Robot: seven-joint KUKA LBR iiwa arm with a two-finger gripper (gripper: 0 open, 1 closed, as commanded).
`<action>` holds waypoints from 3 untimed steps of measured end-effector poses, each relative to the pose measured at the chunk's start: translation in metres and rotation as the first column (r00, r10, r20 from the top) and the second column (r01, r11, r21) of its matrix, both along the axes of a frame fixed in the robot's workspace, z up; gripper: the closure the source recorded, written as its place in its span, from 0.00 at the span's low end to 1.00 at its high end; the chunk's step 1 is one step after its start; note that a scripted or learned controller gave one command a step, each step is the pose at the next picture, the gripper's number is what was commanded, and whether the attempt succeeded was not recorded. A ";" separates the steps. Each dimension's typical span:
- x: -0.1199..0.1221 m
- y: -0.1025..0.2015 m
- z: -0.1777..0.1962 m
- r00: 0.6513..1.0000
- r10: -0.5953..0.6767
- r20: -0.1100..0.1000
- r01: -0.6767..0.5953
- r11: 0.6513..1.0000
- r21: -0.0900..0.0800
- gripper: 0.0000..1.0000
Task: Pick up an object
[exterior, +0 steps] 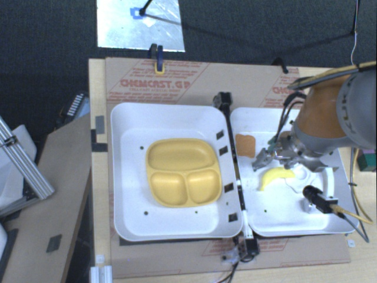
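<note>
Camera view: grey two-finger pincer low in right shallow white bin, fingers' state impossible to tell, just beside curved yellow plastic banana; brown square piece nearby; yellow 3-compartment tray in left bin.

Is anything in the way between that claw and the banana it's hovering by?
Nothing visible. The gripper sits just above the banana in the right bin; the brown toast-like slab lies off to the left.

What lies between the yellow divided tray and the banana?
In the camera view, the black divider where the two bins meet, then bare white floor lie between tray and banana.
</note>
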State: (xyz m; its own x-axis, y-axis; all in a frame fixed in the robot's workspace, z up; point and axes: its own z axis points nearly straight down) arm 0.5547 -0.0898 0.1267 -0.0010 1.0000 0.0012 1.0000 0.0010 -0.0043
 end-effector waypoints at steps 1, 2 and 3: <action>0.000 0.000 -0.044 1.000 0.000 0.002 0.000 1.000 0.000 0.00; 0.001 0.000 -0.031 1.000 -0.001 0.007 0.001 1.000 -0.002 1.00; 0.000 0.001 0.012 1.000 0.003 0.010 -0.003 1.000 -0.002 1.00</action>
